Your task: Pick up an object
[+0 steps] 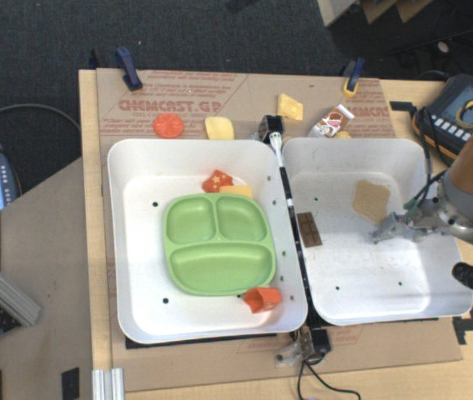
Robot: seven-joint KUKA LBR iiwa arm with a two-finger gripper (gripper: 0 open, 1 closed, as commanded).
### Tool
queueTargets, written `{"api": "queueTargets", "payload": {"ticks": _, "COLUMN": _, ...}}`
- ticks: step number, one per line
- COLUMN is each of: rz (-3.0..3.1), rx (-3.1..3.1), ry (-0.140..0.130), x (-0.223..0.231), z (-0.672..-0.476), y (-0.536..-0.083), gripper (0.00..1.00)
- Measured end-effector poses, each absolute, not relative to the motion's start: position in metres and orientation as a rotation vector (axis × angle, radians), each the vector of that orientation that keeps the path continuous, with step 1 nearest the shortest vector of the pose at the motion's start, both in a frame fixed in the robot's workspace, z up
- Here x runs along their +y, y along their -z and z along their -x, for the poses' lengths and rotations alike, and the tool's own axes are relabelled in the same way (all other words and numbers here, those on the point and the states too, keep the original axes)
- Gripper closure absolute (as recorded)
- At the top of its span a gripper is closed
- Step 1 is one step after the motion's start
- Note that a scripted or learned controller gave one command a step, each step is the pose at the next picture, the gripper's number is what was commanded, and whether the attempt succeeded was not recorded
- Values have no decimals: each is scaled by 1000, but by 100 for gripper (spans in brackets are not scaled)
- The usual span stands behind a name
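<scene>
My gripper (pixel 386 228) hangs low over the right bin (pixel 361 302), near its right side. Just up and left of it lies a flat tan slice (pixel 371 198), close to the gripper tip but apart from it. A small brown bar (pixel 307 229) rests by the same bin's left wall. In the left bin (pixel 132 248) a green divided plate (pixel 218 244) takes up the middle. A red piece (pixel 217 181) and a yellow piece (pixel 237 192) lie at the plate's far edge, and an orange block (pixel 261 299) at its near edge.
On the cardboard behind the bins lie a red disc (pixel 168 125), a yellow lump (pixel 218 128), a yellow wedge (pixel 290 107) and a red-and-white packet (pixel 332 122). Blue clamps (pixel 128 67) (pixel 353 75) hold the board's far edge. An orange-and-black device (pixel 461 123) sits at the right.
</scene>
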State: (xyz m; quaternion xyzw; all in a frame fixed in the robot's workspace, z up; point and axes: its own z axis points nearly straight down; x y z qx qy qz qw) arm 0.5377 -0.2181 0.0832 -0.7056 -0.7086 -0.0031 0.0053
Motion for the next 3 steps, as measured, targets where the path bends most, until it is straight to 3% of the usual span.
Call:
{"api": "queueTargets", "payload": {"ticks": 1, "rz": 2222, "rx": -2215, "ry": -2, "x": -224, "z": -476, "y": -110, "gripper": 0}}
{"api": "queueTargets", "payload": {"ticks": 2, "rz": 2219, "rx": -2238, "ry": 11, "x": -186, "z": -560, "y": -165, "gripper": 0}}
{"api": "queueTargets", "payload": {"ticks": 3, "rz": 2221, "rx": -2234, "ry": 2, "x": -138, "z": -611, "y": -84, "gripper": 0}}
